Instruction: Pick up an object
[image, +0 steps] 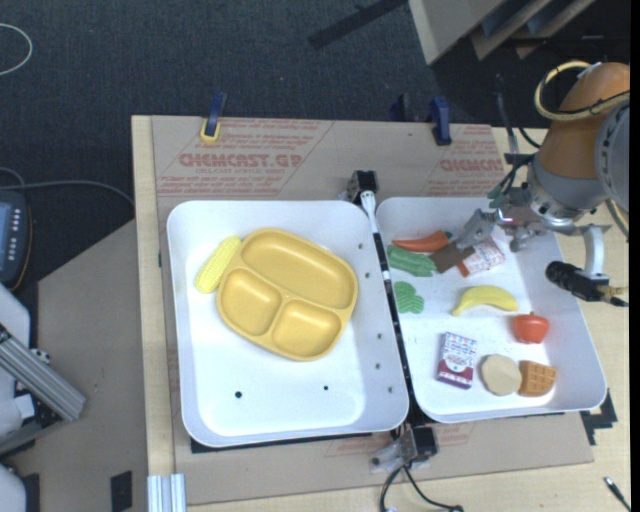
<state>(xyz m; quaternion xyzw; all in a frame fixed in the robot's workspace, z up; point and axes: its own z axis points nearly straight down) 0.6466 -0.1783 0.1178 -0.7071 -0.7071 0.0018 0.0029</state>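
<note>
Right bin (590, 372) — arm (575, 150) overhead, pincer (478, 243) low

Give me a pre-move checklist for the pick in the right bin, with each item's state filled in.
1. Gripper over the right bin: ok, at its upper part.
2. Target under the gripper: cannot tell; a red-and-white packet and a brown piece crowd there.
3. Something held between the fingers: cannot tell.
4. Neighbours apart from the pick spot: not ok; the orange carrot and green pea pod lie close.
5. Banana, tomato, small carton, cookie and waffle away from the gripper: ok.
</note>
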